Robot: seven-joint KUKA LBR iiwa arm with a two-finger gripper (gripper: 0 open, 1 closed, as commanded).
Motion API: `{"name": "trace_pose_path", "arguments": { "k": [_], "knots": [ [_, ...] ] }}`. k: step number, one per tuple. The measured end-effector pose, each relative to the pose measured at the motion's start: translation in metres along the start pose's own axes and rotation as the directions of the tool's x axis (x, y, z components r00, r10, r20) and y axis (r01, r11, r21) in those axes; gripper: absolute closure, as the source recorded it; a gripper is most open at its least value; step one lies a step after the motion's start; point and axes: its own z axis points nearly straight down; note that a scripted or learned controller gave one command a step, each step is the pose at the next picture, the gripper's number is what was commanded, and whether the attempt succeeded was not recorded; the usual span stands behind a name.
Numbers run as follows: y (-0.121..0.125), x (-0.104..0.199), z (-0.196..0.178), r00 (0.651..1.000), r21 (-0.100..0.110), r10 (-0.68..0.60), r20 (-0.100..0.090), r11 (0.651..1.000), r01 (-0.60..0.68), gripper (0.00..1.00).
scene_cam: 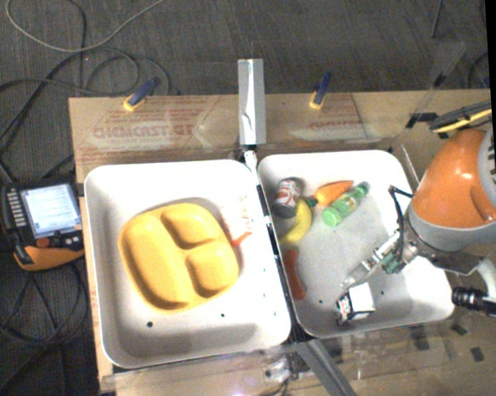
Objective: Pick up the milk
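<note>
Camera view, milk (358,300) in right bin (425,312), touching tool (361,271) tip, tool's state unclear

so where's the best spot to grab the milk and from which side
The milk, a small white carton, lies near the front edge of the right bin, with the gripper just above it. Probably best to come straight down and close across its narrower flat sides, since the bin's front wall blocks a side approach.

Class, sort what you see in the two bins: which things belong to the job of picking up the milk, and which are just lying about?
Belongs to the job:
milk carton
gripper

Just lying about:
yellow divided plate
banana
green bottle
carrot
can
</note>
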Motion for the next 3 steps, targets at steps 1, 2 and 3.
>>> {"name": "trace_pose_path", "arguments": {
  "k": [1, 2, 3],
  "knots": [
    [0.02, 0.033, 0.035, 0.999, -0.006, -0.053, 0.01, 0.999, 0.053, 0.0],
    [0.022, 0.033, 0.025, 0.999, -0.011, -0.053, 0.012, 0.999, 0.053, 1.0],
    [0.022, 0.033, 0.025, 0.999, -0.011, -0.053, 0.012, 0.999, 0.053, 0.0]
  ]
}}
